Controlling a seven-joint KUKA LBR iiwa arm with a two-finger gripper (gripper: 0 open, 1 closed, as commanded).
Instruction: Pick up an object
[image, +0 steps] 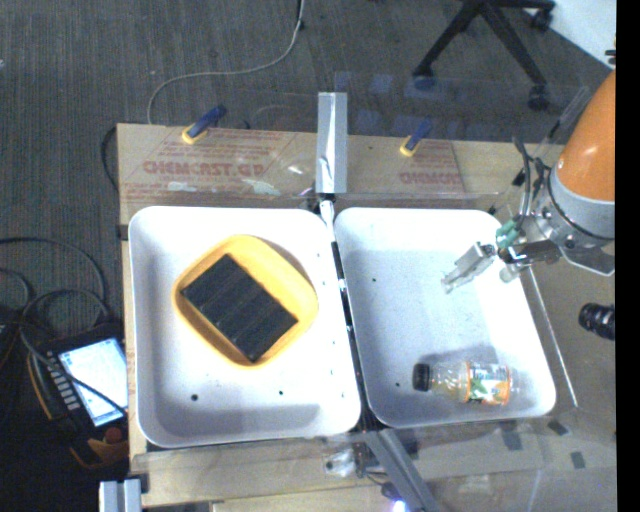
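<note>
Over the right white shallow bin (520, 300), near its far right corner, the tool (468, 268) of the grey arm with the orange band (592, 160) hung above the bin floor. The arm came in from the right edge and bent down and leftward, so the slim metal fingers (474, 262) pointed at a slant toward the middle of this bin. Whether the tool was released or clenched could not be told; nothing was seen between the fingers. A small clear plastic bottle with a dark cap and an orange-green label (466, 381) lay on its side near the front edge of the same bin, well apart from the tool. On the left white bin (160, 400) of the table rested a yellow dish with a black ribbed square pad (243, 300).
</note>
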